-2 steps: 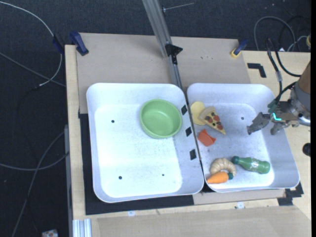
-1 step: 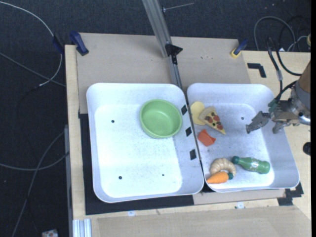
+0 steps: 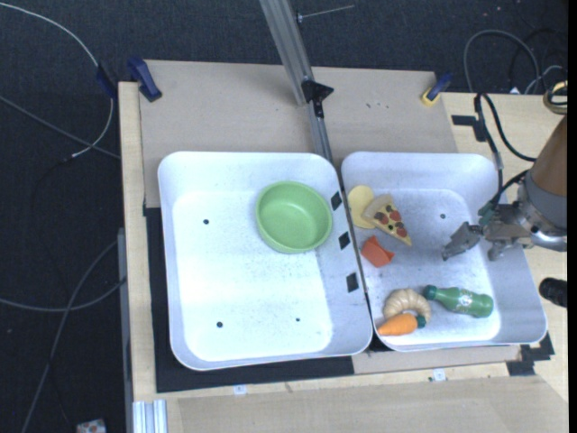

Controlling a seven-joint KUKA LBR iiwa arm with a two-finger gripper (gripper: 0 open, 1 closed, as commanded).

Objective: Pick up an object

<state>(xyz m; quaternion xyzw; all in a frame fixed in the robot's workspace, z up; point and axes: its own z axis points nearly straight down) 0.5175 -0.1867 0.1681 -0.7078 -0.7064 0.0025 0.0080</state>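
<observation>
My gripper (image 3: 476,245) hangs over the right side of the right bin (image 3: 424,165), open, with nothing between its fingers. A green bottle (image 3: 461,301) lies on its side just below it. Left of the gripper are a pizza slice (image 3: 389,218), a yellow piece (image 3: 360,200) and a small red block (image 3: 378,253). A croissant (image 3: 406,300) and an orange carrot (image 3: 400,325) rest near the bin's front edge. A green bowl (image 3: 293,216) stands in the left bin (image 3: 194,269).
A slanted metal post (image 3: 293,43) rises from the back of the bench between the bins. Black cables (image 3: 491,138) run beside the arm at the right. Blue (image 3: 144,79) and yellow (image 3: 437,87) clamps mark the bench's back corners.
</observation>
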